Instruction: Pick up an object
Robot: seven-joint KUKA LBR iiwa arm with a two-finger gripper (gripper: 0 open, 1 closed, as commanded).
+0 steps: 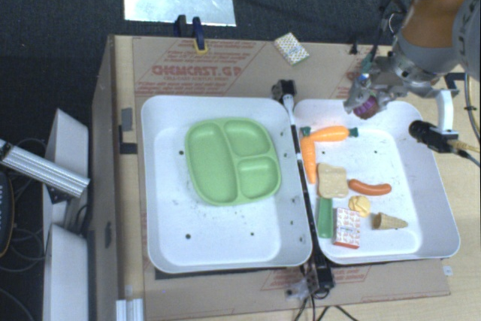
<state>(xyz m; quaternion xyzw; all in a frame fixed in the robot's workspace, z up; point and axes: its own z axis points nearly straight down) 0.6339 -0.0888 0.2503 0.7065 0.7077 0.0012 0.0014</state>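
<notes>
Up at the right bin's (pixel 436 184) far rim, the gripper (pixel 366 103) grips a purple object (pixel 367 108) — toys crowd its left side

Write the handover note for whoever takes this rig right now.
End effector: above the far edge of the right white bin, a small purple object at its tip; firm grip unclear.
Right bin: two orange carrots, tan bread slice, red sausage, green stick, red-and-white packet, yellow piece, tan cone.
Left white bin: green divided plate.
Done: nothing confirmed. Left: verify a lift.
</notes>
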